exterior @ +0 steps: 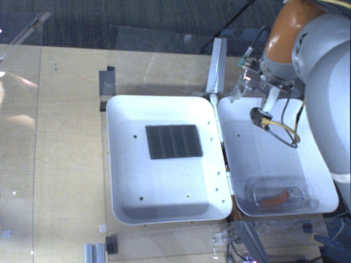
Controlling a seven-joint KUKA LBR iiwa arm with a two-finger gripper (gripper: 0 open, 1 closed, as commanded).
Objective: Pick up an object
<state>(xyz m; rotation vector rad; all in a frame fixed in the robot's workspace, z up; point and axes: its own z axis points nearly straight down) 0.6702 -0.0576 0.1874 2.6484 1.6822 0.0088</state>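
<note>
While the grey arm with the orange band reaches in from the right, its two-finger gripper hangs over the far left corner of the right shallow white plastic bin. The gripper is partly hidden by the wrist and its small parts are blurred, so I cannot tell if the jaws are apart or together. Nothing can be seen between them. A thin yellow and black cable loops down from the wrist, above the floor of this bin.

At the near side of the right bin lies a clear plastic bottle with something orange-red inside. It lies on its side on the bin floor, close to the near wall, and it is well apart from the gripper.

On the floor of the left shallow white plastic bin there is a dark grey ribbed rectangular panel, a little toward the far side of the middle. The two bins stand side by side on a light wooden bench, with their inner walls almost touching.
</note>
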